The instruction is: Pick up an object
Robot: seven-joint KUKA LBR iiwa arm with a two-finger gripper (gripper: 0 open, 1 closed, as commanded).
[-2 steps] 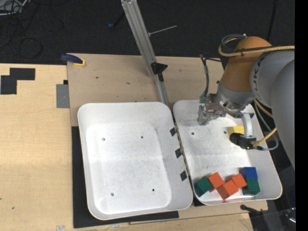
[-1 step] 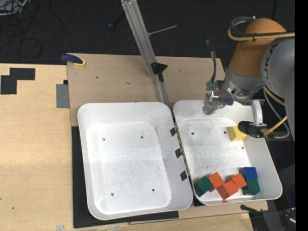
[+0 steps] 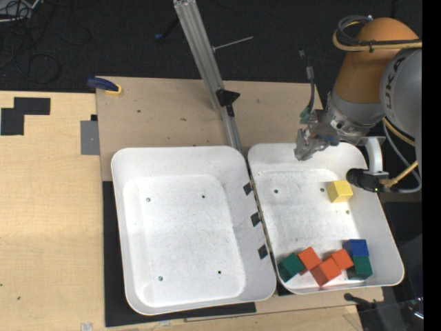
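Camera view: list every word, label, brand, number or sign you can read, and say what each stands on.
None: no readable text anywhere in this view.
The blocks in the right bin have plain faces.
The left bin, the arm's orange band and the pincer carry no legible markings.
The black shapes on the bench are not letters.

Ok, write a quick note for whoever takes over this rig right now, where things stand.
Gripper: above the far edge of the right bin, nothing seen between its fingers.
Blocks: a yellow block lies alone mid-bin; the green, orange and blue blocks sit clustered at the near edge.
Done: nothing picked up.
Left: lower onto a block, probably the yellow one, grasp and lift.
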